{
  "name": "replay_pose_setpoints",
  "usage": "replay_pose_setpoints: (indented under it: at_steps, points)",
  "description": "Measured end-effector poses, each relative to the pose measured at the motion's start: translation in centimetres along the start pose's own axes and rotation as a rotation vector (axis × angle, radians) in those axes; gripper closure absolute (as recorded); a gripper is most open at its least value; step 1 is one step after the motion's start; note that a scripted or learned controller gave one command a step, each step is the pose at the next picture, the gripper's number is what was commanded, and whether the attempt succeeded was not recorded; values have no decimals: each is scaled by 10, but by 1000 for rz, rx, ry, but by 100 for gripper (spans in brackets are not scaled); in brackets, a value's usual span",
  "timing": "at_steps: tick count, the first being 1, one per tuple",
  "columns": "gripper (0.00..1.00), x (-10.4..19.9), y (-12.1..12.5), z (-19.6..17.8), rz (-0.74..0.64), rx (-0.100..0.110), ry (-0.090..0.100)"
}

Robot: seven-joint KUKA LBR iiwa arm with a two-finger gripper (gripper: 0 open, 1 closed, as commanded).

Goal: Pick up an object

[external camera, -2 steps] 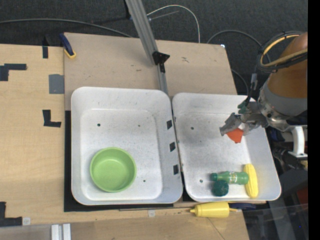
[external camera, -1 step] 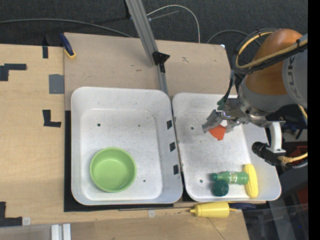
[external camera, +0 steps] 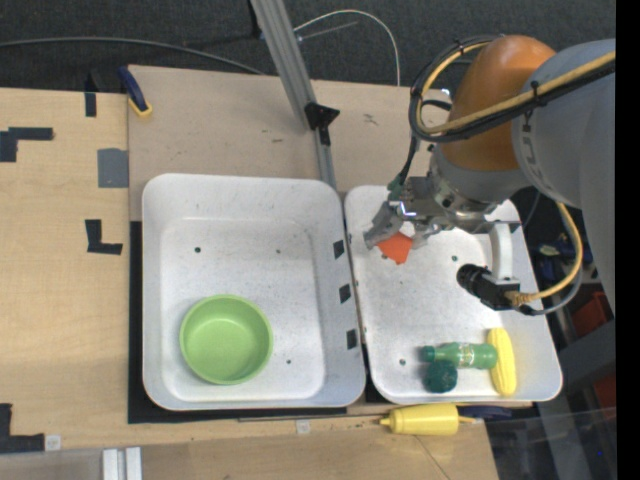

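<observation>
Pale wooden tabletop carries 2 shallow white bins. Over the right bin, the grey arm's gripper has its jaws clamped on a small orange block, near the bin's upper left corner. A round green plastic bowl sits in the left bin.

exposure: bright and even, diffuse light from overhead
glare: white bins near blown out, surface detail washed; soft sheen on the arm's orange band
shadows: faint and soft under the green bowl and along bin walls
dark zones: black floor at top shows almost no detail
sharpness: soft overall, low-res; arm's edges slightly blurred
distortion: no obvious edge bending
</observation>
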State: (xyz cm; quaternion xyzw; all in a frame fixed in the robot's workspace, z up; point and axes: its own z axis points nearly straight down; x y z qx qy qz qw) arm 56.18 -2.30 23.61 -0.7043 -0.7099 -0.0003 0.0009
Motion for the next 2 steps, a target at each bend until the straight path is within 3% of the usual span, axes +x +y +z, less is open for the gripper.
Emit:
replay_pose_setpoints:
  at_steps: [2]
  points:
    - [100,93,52,4,1,-2,0]
